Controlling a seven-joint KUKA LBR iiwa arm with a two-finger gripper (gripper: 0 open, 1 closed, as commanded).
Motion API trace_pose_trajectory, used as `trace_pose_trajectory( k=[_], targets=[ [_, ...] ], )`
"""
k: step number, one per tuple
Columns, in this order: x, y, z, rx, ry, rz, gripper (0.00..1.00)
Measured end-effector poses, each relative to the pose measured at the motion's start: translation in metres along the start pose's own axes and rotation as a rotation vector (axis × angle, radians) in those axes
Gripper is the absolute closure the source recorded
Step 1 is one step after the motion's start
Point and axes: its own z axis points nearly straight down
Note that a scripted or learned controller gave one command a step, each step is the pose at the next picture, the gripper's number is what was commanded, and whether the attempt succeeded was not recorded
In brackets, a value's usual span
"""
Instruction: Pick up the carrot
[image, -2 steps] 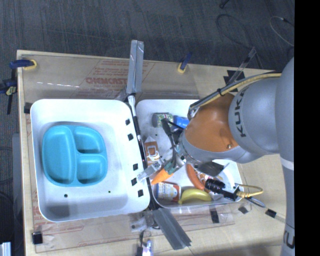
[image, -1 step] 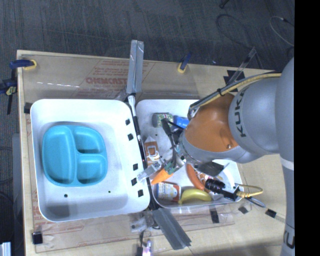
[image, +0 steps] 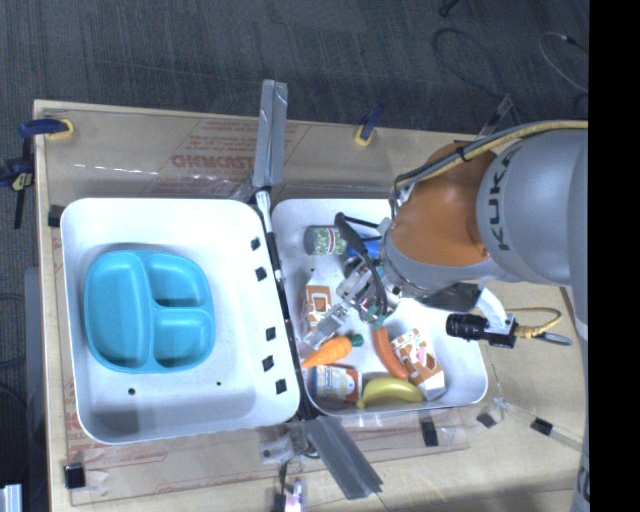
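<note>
We see the carrot lying near the front of the right bin, tip pointing left toward the divider, a pouch just in front of it and a banana to its right. A second carrot lies beside a small carton. The gripper hangs over the bin just behind the carrot, above an orange box; we can't tell its pincer state. The left bin holds a blue tray.
</note>
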Motion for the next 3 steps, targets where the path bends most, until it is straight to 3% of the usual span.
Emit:
trace_pose_trajectory(
  k=[1,2,3],
  targets=[
    [-0.011,-0.056,0.055,0.002,0.002,0.12,0.0],
    [-0.058,-0.056,0.078,0.001,-0.001,-0.106,0.0],
    [-0.058,-0.055,0.068,0.001,-0.001,-0.11,1.0]
  ],
)
